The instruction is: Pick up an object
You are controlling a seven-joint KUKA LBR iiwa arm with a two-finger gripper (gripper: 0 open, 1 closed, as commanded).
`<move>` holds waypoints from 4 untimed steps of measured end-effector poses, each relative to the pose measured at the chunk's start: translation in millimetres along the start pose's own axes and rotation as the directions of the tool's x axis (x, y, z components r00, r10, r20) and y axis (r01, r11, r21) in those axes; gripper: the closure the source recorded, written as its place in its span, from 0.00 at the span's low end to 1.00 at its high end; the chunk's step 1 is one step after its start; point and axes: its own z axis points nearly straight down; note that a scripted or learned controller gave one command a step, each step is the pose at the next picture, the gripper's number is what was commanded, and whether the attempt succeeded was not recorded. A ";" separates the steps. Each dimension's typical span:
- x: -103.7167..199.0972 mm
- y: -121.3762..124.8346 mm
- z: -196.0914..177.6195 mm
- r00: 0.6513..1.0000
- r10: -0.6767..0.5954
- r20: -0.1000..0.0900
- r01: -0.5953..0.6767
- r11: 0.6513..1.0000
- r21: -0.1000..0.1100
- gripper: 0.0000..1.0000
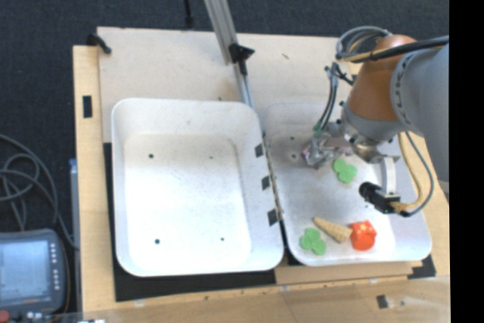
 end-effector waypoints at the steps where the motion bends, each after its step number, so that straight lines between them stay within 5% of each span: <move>1: -3.9 6.0 -64.2 1.000 -0.009 -0.001 0.009 1.000 0.003 1.00; 2: -5.4 8.4 -117.9 1.000 -0.015 -0.002 0.015 1.000 0.003 1.00; 4: 93.2 31.4 -118.8 1.000 -0.018 -0.003 0.018 1.000 0.009 1.00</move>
